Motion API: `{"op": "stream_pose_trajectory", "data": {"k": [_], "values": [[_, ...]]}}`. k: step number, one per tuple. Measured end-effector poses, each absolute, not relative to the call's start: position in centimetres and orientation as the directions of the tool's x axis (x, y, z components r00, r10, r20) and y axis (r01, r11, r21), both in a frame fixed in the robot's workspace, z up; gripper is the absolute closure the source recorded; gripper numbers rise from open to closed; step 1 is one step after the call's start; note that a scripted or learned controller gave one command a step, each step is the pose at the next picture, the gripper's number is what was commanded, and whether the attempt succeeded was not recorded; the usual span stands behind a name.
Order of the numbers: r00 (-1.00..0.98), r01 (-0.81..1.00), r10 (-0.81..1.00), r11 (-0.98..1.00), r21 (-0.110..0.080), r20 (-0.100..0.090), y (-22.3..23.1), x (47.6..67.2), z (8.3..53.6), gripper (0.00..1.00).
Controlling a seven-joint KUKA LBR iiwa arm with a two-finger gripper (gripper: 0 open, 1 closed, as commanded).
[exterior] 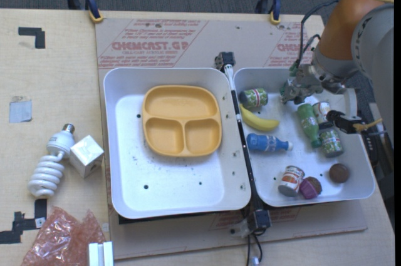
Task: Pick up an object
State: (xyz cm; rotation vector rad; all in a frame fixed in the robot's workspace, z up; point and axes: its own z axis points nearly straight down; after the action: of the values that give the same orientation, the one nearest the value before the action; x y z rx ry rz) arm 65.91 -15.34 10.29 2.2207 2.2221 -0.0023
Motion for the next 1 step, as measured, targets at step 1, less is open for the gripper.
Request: {"op": "stream_pose_trajectory", "data": {"k": [1], "values": [[-0.001, 1.0, 1.0, 0.001, -0.001, -0.001, -15.33, 65.91, 10.29, 0.0]]}}
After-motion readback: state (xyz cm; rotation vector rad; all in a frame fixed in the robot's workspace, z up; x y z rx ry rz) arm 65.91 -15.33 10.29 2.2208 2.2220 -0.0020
